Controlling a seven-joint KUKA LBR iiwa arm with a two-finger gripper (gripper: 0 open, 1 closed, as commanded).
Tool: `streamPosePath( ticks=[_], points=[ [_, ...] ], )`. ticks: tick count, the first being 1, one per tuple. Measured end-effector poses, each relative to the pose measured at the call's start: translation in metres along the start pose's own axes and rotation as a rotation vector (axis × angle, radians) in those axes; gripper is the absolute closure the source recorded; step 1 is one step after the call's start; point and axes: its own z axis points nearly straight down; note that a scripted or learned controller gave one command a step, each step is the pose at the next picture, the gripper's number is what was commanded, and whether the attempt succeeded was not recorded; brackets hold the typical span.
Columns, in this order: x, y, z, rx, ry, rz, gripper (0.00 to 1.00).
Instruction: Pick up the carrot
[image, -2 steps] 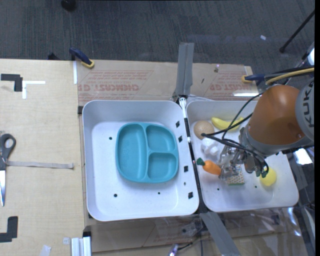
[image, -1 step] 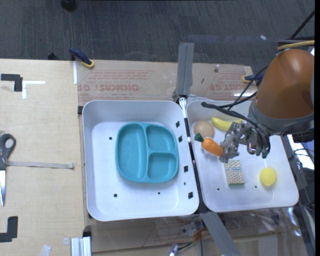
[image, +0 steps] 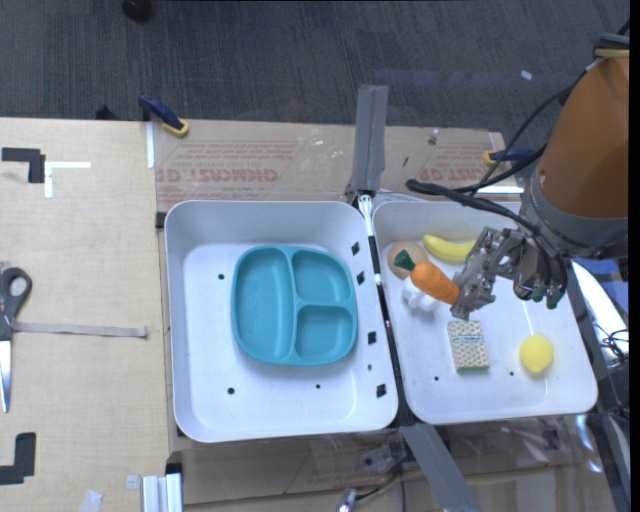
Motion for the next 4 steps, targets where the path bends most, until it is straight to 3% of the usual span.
streamPosePath(
  ticks=[1,2,3,4],
  points=[
    [-0.019,-0.052,-0.072,0.000,-0.002,-0.048,1.00],
    [-0.020,-0.058,0.072,0.000,0.003,-0.317,1.00],
    [-0.020,-0.057,0.072,0.000,0.003,-0.318,0.00],
    [-0.027,-0.080,0.181,-0.001,0.004,-0.536,0.00]
  ],
)
